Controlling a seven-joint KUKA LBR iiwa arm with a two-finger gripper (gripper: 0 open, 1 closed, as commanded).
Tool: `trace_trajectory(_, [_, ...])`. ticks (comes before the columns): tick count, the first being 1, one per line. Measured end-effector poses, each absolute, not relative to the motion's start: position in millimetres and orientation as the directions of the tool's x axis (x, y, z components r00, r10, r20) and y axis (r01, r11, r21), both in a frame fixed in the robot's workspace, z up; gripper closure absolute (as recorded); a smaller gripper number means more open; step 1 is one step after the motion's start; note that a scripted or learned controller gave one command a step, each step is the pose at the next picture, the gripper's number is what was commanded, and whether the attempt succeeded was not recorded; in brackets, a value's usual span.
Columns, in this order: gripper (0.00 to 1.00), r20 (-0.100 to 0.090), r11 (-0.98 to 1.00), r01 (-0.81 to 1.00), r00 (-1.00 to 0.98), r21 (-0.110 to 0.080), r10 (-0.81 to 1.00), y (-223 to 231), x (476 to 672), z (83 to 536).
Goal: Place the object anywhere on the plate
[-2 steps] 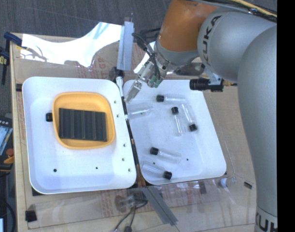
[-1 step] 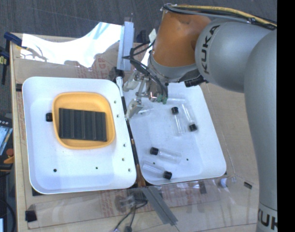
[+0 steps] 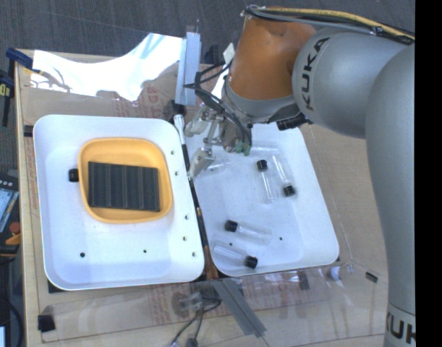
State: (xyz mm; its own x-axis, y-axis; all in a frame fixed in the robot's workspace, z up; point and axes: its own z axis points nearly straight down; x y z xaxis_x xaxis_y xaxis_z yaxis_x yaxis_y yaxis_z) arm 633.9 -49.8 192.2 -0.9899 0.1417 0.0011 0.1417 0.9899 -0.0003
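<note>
In the camera view, you are looking down at a table (image 3: pixel 98 306) carrying two white bins: the left bin (image 3: pixel 54 251) is holding a yellow plate (image 3: pixel 123 150) with a dark ribbed insert (image 3: pixel 126 186) lying on it, and the right bin (image 3: pixel 318 237) is holding several clear vials with black caps. One vial (image 3: pixel 268 179) is lying near the upper middle of that bin, a second (image 3: pixel 283 178) just beside it, a third (image 3: pixel 244 230) lower down and a fourth (image 3: pixel 234 255) near the bottom edge. A small black piece (image 3: pixel 74 175) is sitting in the left bin just beside the plate's left rim. The arm (image 3: pixel 336 71) is reaching in from the right side of the frame, and its pincer (image 3: pixel 210 139) is hanging over the upper left corner of the right bin, close to the wall where the two bins meet. You cannot tell whether the pincer is open or closed, as the metal parts are blurring together there; something pale and clear seems to be lying under it, yet whether that is a vial is unclear. By my reading, the pick-up step is the one in hand, since the vials that show plainly are lying in the right bin and none on the plate. The next move is likely calling for a sure grip on one vial, a lift clear of the bin walls, and a carry toward the left of the frame to the plate.
</note>
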Motion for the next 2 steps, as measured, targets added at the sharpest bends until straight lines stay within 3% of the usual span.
trace_trajectory(1, [0.00, -0.003, 0.983, -0.181, -0.983, 0.000, -0.181, -6.7, 631.0, 216.6])
trace_trajectory(2, [0.00, -0.003, 0.981, -0.192, -0.981, -0.001, -0.192, -39.0, 630.1, 237.4])
